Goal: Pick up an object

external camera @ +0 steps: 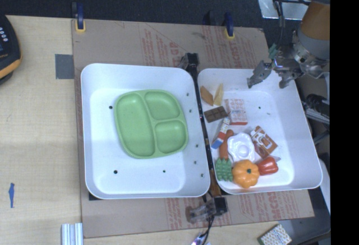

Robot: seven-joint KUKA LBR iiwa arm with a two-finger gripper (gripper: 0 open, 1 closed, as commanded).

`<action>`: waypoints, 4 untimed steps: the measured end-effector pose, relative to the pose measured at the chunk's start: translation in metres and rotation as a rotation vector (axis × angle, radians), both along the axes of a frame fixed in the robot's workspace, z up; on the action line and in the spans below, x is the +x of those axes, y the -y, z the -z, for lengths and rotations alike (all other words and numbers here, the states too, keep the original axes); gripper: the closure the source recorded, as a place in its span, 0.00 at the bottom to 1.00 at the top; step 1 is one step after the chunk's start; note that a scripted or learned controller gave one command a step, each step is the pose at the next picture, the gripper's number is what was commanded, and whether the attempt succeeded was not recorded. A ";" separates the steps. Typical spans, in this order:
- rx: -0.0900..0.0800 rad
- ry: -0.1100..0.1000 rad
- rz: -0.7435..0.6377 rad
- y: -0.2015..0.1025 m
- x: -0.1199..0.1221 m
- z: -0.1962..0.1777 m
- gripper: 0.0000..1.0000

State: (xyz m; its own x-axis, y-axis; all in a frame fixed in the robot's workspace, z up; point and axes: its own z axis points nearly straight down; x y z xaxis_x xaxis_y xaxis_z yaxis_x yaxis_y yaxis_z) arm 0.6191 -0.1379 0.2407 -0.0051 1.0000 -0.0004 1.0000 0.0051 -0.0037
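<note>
Gripper (273, 74), grey metal w/ two fingers, hangs over the 1 o'clock corner of the right shallow white plastic bin (291, 126); fingers look spread apart, nothing between them. Candidate objs sit in that bin, mostly toward 6–7 o'clock: round orange toy pumpkin (245, 174), glossy red toy pepper (268, 166), knobbly green piece (224, 170), crumpled white plastic cup-like item (241, 147), small red-white printed packet (236, 110), flat brown bar (215, 114), pale yellow wedge (213, 94) near 11 o'clock. Left white bin (101, 126) holds a smooth matte green three-compartment plate (150, 123), centred. Both bins rest on brown cardboard sheet (140, 42) clamped w/ blue clips (79, 17) at the 12 o'clock edge, on a light wood-grain counter (33, 143). Dark floor beyond at 12 o'clock.
</note>
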 end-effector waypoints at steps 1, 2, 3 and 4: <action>0.004 -0.016 0.000 -0.040 -0.041 0.147 0.00; -0.002 -0.002 -0.001 -0.036 -0.037 0.128 1.00; -0.002 -0.003 -0.001 -0.036 -0.037 0.128 0.00; 0.000 -0.002 0.001 -0.034 -0.029 0.150 0.00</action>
